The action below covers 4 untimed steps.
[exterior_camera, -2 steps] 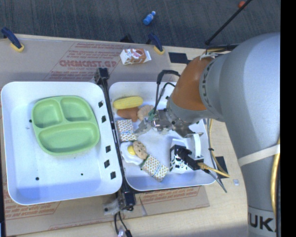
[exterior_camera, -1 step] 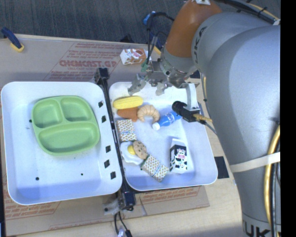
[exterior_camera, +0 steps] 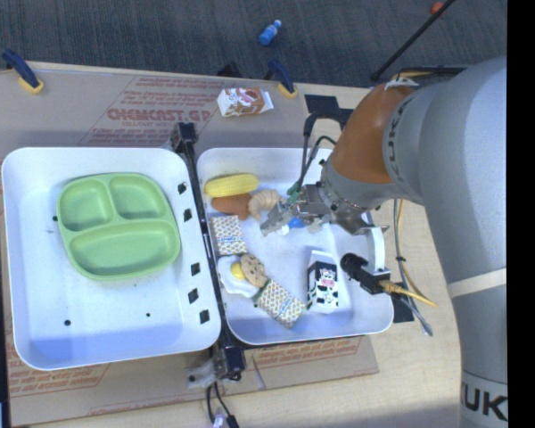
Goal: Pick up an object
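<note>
My gripper (exterior_camera: 281,218) hangs low over the middle of the right bin (exterior_camera: 357,324), its metal fingers pointing left toward a tan pastry-like piece (exterior_camera: 264,202). A small blue object (exterior_camera: 294,225) shows just beside the fingertips. A yellow corn cob (exterior_camera: 231,185) and a brown sausage (exterior_camera: 231,205) lie at the bin's upper left. Below them sit a patterned packet (exterior_camera: 227,234), a yellow-and-brown toy (exterior_camera: 247,272), another patterned packet (exterior_camera: 280,304) and a cow-print milk carton (exterior_camera: 322,283).
The left bin (exterior_camera: 36,328) holds a green divided plate (exterior_camera: 119,225). A small snack packet (exterior_camera: 244,102) lies on the cardboard behind the bins. A black divider with clips (exterior_camera: 196,230) runs between the bins. Cables trail at the right bin's right edge.
</note>
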Motion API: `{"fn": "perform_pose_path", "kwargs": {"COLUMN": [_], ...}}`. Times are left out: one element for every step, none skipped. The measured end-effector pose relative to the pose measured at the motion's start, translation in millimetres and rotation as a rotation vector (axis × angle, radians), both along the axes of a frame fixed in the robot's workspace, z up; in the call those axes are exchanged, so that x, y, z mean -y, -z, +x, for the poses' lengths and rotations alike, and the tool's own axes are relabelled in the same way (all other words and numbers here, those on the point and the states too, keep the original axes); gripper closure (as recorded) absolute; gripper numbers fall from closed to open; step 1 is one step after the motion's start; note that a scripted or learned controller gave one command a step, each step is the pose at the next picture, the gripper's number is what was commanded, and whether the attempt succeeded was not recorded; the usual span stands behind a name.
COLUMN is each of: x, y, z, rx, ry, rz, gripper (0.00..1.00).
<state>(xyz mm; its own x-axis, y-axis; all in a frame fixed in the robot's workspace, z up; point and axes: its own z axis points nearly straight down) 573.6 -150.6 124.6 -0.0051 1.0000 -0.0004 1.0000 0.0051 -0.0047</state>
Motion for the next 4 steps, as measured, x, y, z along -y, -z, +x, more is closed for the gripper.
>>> {"fn": "perform_pose_path", "kwargs": {"x": [-59, -58, -89, 2], "y": [33, 22, -68, -116], "z": [-46, -44, 11, 57], "rx": [0.0, 0.002, 0.005, 0.005], "ry": [-0.002, -0.006, -0.001, 0.001], "rz": [0.002, -0.001, 0.001, -0.001], "gripper": [0.0, 1.0, 1.0, 1.0]}}
